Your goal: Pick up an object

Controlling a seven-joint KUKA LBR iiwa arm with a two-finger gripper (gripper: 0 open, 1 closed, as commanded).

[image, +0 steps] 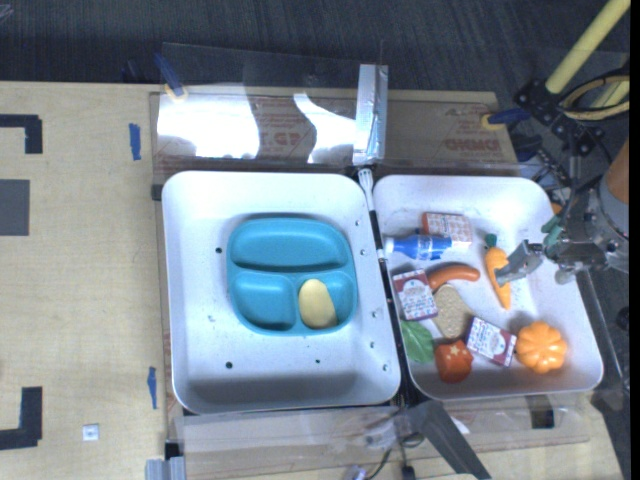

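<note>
Two white bins sit side by side on the table. The left bin [190,268] holds a blue tray [270,258] with a yellow lemon [317,304] in its lower right compartment. The right bin [470,190] is the crowded one: a carrot [498,273] right of centre, a sausage [453,273] beside it, a bottle [420,247] and a small carton [446,225] towards the top, a packet [414,295] and a cracker [452,311] in the middle, a green leaf [417,342], a tomato [453,360], another carton [490,341] and a pumpkin [541,346] along the bottom.

The pincer [524,260] hangs over the right side of that bin, just right of the carrot and seemingly very close to it. From this slant I cannot tell how far apart its tips stand, and nothing shows between them, so nothing is held yet.

The carrot looks the likely target. It lies roughly upright in the frame, slim, with bare bin floor to its right and the sausage near its left. To do this well, centre over the thick middle of the carrot, turn the wrist so the tips close across its narrow width, and come down straight. A landing too far right would close on air. A hard descent could roll the smooth carrot towards the sausage. Lift slowly and check it rises too.
</note>
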